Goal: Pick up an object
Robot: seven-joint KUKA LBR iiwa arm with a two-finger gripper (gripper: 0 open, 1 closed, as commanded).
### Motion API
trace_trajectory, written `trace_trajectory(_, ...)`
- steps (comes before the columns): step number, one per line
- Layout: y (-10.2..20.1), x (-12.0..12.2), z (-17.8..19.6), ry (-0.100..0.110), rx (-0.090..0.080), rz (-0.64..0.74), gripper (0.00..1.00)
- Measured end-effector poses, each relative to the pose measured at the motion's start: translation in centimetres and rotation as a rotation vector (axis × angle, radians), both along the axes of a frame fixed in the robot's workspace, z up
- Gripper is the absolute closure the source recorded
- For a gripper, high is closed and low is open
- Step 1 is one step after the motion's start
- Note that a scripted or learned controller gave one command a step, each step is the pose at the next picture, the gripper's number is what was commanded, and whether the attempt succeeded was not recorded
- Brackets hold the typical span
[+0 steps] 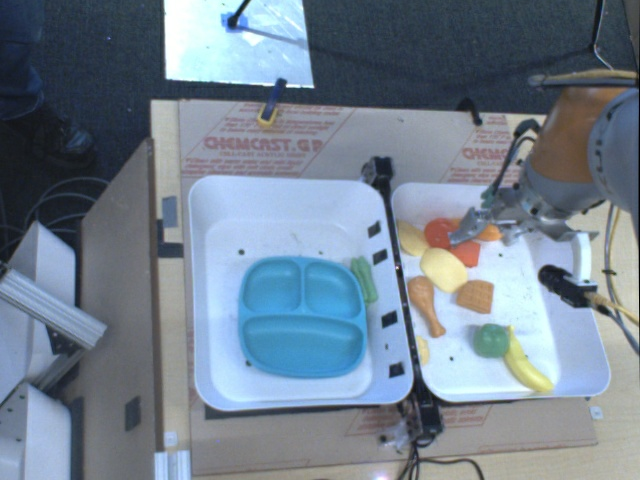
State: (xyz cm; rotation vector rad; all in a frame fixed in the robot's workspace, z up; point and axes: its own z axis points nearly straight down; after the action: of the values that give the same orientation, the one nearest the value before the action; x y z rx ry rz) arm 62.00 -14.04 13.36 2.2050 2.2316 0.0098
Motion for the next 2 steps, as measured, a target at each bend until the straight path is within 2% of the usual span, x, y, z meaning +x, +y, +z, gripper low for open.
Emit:
trace_trajectory(1, -0.9, -8.1, -5.2, 0.015, 0.001, -0.014, 0.0)
trace_trajectory(2, -1.0, -1.4, 3.3, -0.007, -0.005, -0.006, 0.0)
